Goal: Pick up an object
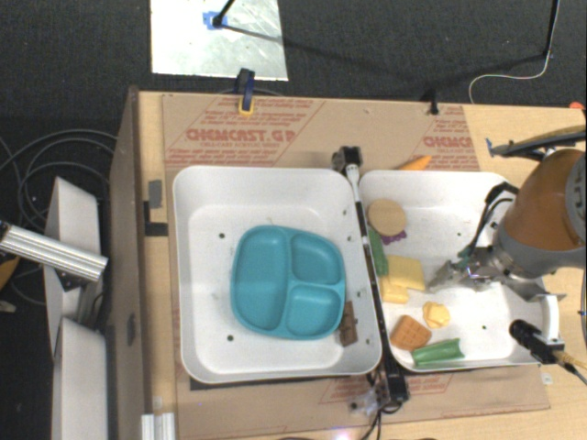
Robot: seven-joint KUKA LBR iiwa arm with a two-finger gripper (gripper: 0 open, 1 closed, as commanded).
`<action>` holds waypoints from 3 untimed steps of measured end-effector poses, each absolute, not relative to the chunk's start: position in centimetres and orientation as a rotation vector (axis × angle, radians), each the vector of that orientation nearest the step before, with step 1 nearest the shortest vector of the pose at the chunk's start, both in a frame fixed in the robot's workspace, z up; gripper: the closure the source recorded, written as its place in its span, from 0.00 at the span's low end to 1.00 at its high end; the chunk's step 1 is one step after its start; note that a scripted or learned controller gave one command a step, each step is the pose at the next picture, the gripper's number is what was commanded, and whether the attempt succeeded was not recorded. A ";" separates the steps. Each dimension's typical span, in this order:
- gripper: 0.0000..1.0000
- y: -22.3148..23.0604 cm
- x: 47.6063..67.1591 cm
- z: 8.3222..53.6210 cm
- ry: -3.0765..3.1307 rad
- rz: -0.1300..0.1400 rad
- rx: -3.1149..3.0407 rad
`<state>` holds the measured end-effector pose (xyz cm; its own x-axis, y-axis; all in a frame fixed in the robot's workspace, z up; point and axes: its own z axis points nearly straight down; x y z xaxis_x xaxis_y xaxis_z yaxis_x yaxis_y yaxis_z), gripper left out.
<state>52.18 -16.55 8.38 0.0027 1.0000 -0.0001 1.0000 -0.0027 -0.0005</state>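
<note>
My gripper (452,271) hangs low over the middle of the right bin (459,195), reaching in from the right. Its tip points at a yellow cheese block (404,269) just to its left, with a small gap between them. Below the block lies a pale yellow piece (394,291). A small yellow-orange lump (437,314) sits just below the gripper. An orange waffle-like piece (410,333) and a green bean pod (437,351) lie by the bin's front wall. A round tan biscuit (386,216) rests on a purple item (396,236) at the far left of the bin.
A long green item (376,250) lies along the right bin's left wall. The left bin (206,200) holds a teal divided plate (289,280) and a brown piece (348,324). An orange carrot (415,163) lies on the cardboard behind the bins.
</note>
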 end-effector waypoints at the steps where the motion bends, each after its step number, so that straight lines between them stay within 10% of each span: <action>1: 0.00 -14.3 62.5 11.6 -2.241 -0.012 -2.218; 2: 0.00 -9.0 53.8 8.5 -2.223 -0.005 -2.223; 3: 0.00 -17.7 59.9 8.8 -2.228 -0.004 -2.230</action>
